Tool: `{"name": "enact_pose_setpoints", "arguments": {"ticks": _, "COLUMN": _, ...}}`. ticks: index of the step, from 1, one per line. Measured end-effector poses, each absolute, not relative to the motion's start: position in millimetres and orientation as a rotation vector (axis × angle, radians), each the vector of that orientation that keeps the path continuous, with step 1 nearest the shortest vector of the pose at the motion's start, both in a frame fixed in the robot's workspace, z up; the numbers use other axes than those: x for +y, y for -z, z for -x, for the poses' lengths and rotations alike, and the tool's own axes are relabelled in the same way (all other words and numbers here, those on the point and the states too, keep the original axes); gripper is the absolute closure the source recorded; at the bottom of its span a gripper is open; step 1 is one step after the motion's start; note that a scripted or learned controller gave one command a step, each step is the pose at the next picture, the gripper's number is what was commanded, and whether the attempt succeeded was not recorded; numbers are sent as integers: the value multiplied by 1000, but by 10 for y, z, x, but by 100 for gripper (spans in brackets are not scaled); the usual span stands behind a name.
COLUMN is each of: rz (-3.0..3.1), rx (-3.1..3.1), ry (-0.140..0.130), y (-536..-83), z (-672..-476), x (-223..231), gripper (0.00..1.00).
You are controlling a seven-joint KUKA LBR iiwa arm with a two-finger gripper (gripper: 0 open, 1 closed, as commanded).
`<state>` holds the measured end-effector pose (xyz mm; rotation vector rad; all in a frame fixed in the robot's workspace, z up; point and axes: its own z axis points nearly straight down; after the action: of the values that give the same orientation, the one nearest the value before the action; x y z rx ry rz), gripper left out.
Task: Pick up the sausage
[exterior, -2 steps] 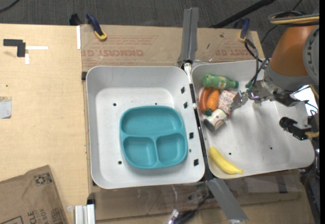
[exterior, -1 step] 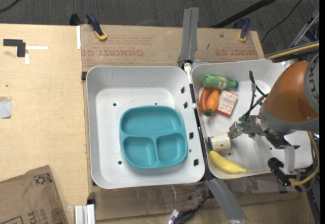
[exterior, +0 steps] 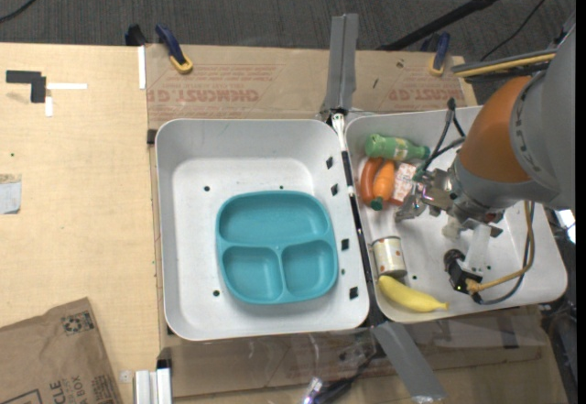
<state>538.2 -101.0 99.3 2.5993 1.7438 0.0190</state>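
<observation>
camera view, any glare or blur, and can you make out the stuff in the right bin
Camera view: even, soft light, with no harsh glare on the white bins; the teal tray and banana are crisp; the arm's wrist looks slightly soft and covers part of the cluttered top-left corner of the right bin.

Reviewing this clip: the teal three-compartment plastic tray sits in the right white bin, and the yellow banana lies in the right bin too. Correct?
Not quite. The camera view shows the teal three-compartment plastic tray in the left white bin, not the right one. The yellow banana does lie in the right white bin.
</observation>
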Motion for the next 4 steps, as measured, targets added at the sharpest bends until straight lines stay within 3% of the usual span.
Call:
{"name": "enact_pose_setpoints", "arguments": {"ticks": 1, "rz": -2574, "rx": 1778, "ry": -22, "y": -1000, "z": -6140, "x": -1102, "gripper": 0}}
{"name": "enact_pose_setpoints", "arguments": {"ticks": 2, "rz": -2568, "rx": 1847, "ry": 47, "y": -965, "z": -6525, "x": -1074, "gripper": 0}}
{"name": "enact_pose_setpoints", "arguments": {"ticks": 3, "rz": -2569, "rx": 1845, "ry": 49, "y": -1071, "z": -6538, "x": -1080, "gripper": 100}}
{"name": "enact_pose_setpoints", "arguments": {"ticks": 4, "rz": -2570, "rx": 1848, "ry": 53, "y": -1070, "z": -6532, "x": -1075, "gripper": 0}}
